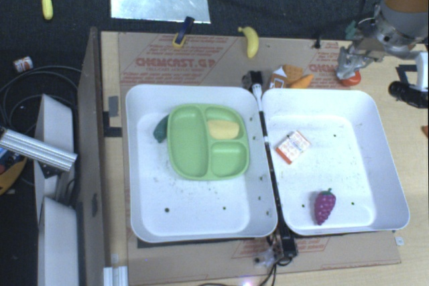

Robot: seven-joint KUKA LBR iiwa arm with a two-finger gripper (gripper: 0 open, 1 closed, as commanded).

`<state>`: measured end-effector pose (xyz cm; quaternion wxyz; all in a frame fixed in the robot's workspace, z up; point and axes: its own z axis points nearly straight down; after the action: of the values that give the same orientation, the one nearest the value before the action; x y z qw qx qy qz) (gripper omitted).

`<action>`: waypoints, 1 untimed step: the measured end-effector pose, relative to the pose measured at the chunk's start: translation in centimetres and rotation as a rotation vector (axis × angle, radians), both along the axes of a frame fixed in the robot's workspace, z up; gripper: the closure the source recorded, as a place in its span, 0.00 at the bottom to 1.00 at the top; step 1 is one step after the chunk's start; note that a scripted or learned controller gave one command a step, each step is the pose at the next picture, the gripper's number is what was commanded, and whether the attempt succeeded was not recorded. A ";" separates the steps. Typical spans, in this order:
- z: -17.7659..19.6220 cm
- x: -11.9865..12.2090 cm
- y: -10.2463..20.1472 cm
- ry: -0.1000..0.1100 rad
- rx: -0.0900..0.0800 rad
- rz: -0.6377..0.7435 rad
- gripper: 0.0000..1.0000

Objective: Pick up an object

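Note:
My gripper hangs at the upper right, beyond the far rim of the right bin, above a small red thing on the bench. Inside that bin lie a red-and-white packet near the middle and a purple grape bunch toward the front. The left bin holds a green divided plate with a yellow piece in its upper right section. A dark green item lies against the plate's left edge.
A yellow banana and an orange-and-white object lie on the cardboard behind the bins. A blue-and-yellow tool sits further left. A black clamp stands at the bins' far joint. Cables and metal parts crowd the left.

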<state>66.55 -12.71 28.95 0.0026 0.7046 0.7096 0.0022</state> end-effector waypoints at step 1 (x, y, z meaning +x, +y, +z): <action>0.5 -4.2 -0.2 0.006 0.001 -0.007 1.00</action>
<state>62.32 -12.88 29.48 0.0000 0.7071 0.7072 0.0004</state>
